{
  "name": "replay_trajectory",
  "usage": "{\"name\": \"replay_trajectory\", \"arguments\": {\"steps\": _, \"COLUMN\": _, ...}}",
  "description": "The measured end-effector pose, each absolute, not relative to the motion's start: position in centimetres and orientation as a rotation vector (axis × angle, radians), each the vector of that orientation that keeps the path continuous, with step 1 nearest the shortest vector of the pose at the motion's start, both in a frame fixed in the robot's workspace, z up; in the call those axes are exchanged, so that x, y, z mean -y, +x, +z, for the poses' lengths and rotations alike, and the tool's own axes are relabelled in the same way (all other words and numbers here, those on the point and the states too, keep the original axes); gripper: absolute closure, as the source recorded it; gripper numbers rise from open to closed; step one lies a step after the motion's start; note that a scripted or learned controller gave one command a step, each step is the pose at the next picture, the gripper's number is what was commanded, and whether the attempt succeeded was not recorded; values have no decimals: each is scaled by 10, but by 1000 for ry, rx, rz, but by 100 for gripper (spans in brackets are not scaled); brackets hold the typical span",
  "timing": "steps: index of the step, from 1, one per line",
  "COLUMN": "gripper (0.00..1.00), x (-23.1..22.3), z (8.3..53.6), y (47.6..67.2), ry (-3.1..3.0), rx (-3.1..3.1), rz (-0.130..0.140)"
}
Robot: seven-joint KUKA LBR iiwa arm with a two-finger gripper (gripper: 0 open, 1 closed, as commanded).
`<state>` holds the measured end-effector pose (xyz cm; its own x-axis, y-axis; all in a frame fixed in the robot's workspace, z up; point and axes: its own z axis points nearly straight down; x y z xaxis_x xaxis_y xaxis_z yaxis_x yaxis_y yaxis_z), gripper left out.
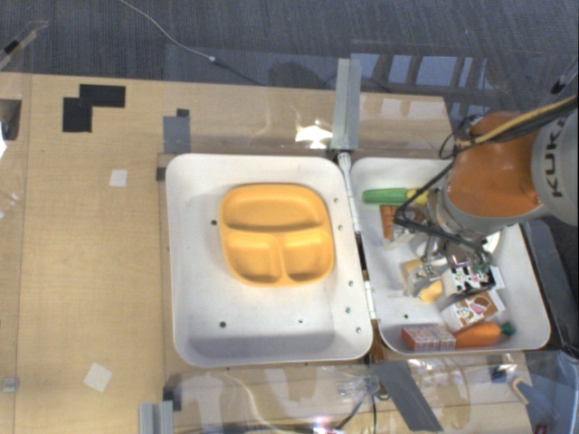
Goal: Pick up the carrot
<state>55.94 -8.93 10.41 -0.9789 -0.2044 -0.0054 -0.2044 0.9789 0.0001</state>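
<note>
The carrot (478, 334) is orange with a small green top at its right end. It lies along the front wall of the right bin (534, 287), beside a red box (427, 337). My gripper (441, 262) hangs over the middle of the right bin, below the orange wrist band (493, 174). It sits behind and to the left of the carrot, with a small carton (472, 310) between them. Cables and the wrist hide much of the gripper.
The right bin also holds a green vegetable (389, 195), an orange piece (387, 220) and a yellow wedge (427, 289). A yellow divided plate (276, 233) rests in the left bin (194, 315). A metal post (346, 107) stands behind the divider between the bins.
</note>
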Motion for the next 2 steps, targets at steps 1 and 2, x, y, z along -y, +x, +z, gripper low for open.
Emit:
{"name": "replay_trajectory", "arguments": {"steps": 1, "gripper": 0, "x": 88, "z": 92, "y": 555, "ry": -278, "rx": -3112, "rz": -4}}
{"name": "replay_trajectory", "arguments": {"steps": 2, "gripper": 0, "x": 86, "z": 92, "y": 562, "ry": -369, "rx": -3101, "rz": -9}}
